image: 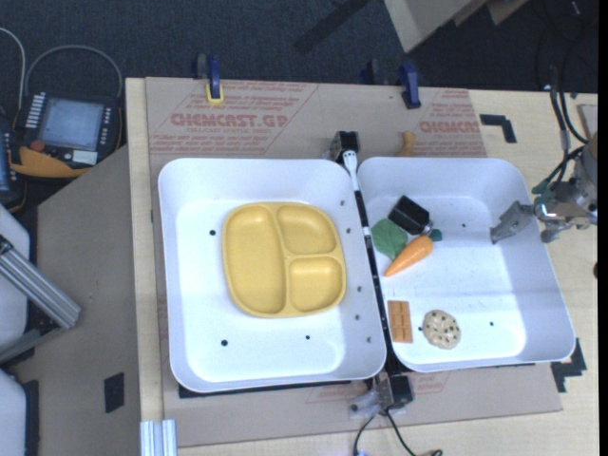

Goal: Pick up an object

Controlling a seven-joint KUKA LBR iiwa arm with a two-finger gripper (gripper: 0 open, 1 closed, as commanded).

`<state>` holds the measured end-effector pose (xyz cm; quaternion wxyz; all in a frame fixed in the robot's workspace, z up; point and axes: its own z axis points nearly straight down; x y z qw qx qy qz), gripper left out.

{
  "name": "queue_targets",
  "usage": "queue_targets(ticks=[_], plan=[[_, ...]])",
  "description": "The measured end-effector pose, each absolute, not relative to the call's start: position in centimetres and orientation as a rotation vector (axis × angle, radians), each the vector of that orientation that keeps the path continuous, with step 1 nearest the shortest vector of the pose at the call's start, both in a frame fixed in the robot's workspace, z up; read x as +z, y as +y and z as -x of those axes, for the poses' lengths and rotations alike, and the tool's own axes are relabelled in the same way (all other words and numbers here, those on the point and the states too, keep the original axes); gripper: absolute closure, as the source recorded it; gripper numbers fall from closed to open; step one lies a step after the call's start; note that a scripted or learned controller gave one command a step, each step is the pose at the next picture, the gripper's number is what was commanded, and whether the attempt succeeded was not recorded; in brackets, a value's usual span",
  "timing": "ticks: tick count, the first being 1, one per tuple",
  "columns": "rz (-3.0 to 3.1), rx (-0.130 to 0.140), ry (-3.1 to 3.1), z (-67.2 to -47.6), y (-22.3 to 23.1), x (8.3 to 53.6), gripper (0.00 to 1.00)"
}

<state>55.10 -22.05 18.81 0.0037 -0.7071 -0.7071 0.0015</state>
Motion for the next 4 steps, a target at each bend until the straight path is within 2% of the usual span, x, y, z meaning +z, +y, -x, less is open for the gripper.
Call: queue_targets(ticks=[2,3,4], plan=[[2.217,0.004,-2.217,-54.4,-21.0,8.6,0.0],[2.222,0.0,-2.222,-54.6,-21.1,9.9,1.0],[2.224,-0.003,-2.227,-55.1,-20.6,14.5,1.0]])
